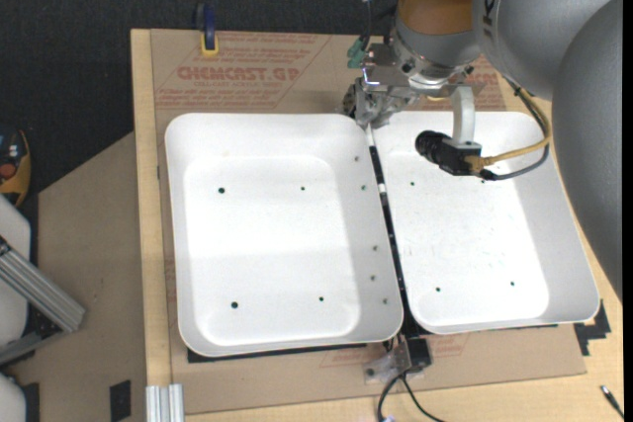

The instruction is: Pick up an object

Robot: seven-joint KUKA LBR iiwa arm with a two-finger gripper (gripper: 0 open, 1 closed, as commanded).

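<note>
Fingers [368,110] are down at the far rim, right where the left bin [188,212] and the right bin [554,242] meet. Parted or closed? Can't tell from this slant. My guess: the program sent them to that seam for a try. Just right of them a black fitting [440,151] hangs on a cable [519,156]. As for the object, its place and look I cannot tell.

Two bins sit on the bench [257,74]: the left bin [267,232] touches the right bin [485,242]. The tool [371,109] hangs over the right bin's far left corner.
</note>
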